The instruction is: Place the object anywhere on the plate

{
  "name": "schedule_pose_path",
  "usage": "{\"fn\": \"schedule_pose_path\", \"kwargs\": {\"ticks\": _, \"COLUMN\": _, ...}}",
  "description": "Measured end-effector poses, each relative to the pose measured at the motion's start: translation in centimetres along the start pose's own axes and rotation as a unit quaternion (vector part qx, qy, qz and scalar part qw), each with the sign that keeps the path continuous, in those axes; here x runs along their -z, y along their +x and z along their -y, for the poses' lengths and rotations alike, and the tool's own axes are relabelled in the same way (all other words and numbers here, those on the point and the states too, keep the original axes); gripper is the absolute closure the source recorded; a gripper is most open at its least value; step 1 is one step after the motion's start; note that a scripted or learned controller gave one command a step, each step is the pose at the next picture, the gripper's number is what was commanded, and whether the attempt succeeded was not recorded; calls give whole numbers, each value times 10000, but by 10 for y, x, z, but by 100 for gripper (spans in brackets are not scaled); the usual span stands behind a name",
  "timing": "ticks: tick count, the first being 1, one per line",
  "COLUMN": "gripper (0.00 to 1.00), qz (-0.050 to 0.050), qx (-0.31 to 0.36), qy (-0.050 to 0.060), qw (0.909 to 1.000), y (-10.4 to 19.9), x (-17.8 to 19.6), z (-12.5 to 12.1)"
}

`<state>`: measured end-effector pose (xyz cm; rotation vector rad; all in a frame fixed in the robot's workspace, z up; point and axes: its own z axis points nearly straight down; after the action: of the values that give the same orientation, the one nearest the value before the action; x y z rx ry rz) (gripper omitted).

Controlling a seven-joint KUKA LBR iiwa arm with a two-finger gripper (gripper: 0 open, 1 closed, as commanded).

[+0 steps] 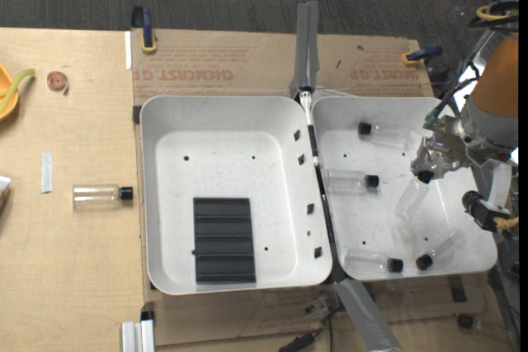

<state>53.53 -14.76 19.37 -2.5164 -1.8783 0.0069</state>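
A black ribbed plate (223,241) lies flat in the front half of the left bin (165,136). The right bin (396,107) holds several clear vials with black caps: one at the back (375,132), one in the middle (351,180), and two near the front wall (371,264) (439,247). My gripper (425,171) hangs over the right part of this bin, pointing down-left. Just below its tip, another clear vial (410,200) lies slanted; whether it is touched or gripped I cannot tell.
A metal divider (307,53) runs between the bins. On the wooden bench to the left lie a capped vial (99,194), a small brown disc (56,80) and a yellow-orange item (8,91). Clamps (142,25) (421,55) hold the cardboard at the back.
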Motion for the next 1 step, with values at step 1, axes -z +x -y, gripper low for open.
{"fn": "schedule_pose_path", "kwargs": {"ticks": 1, "gripper": 0, "qz": 0, "qx": -1, "qy": -1, "qw": 10000, "y": 0, "x": 0, "z": 0}}
